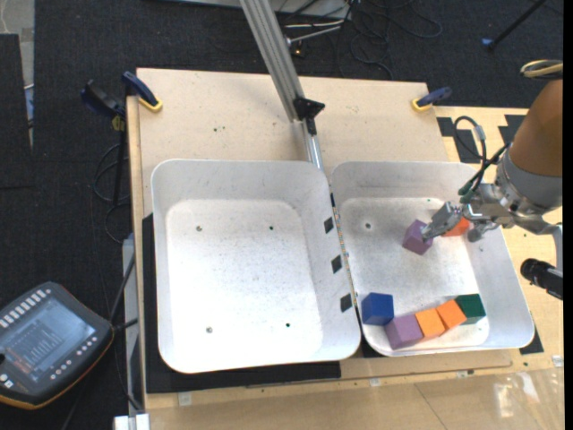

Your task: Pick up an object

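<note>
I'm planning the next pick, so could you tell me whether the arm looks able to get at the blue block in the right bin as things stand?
Probably yes. The blue block sits near the right bin's front left, top uncovered, slightly apart from the purple block beside it. The gripper is already over that bin.

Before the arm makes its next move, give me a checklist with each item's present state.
1. Gripper over the right bin: ok.
2. Purple block right at the gripper: ok.
3. Block seen between the fingers: cannot tell.
4. Orange piece crowding the gripper: not ok.
5. Blue block, second purple block, orange block and green block apart from the gripper, near the front wall: ok.
</note>
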`<state>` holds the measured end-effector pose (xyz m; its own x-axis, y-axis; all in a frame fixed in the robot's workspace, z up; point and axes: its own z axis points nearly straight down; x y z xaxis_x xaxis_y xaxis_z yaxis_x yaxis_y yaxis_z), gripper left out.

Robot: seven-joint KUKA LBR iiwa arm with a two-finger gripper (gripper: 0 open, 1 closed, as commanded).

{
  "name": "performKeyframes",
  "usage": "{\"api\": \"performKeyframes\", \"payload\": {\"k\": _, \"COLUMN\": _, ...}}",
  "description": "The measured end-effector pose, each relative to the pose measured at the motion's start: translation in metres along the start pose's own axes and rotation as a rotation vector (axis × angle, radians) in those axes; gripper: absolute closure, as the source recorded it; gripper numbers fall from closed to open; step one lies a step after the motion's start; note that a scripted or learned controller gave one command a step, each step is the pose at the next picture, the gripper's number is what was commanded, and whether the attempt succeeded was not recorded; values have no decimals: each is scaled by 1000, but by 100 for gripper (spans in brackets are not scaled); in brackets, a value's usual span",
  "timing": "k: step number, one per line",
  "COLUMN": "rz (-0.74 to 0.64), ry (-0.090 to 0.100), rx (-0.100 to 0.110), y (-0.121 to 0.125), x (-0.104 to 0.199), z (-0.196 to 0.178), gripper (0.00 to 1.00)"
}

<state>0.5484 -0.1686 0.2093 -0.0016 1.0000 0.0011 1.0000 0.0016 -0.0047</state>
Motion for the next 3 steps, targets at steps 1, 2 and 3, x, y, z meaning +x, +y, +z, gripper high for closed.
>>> {"api": "performKeyframes", "payload": {"k": 1, "rz": 1, "ry": -1, "rx": -4, "y": 1, "x": 0, "z": -3, "gripper": 0}}
{"api": "performKeyframes", "payload": {"k": 2, "rz": 2, "ry": 0, "rx": 2, "y": -1, "x": 5, "z": 60, "gripper": 0}}
{"api": "performKeyframes", "payload": {"k": 3, "rz": 3, "ry": 0, "rx": 1, "y": -2, "x": 5, "z": 114, "gripper": 0}}
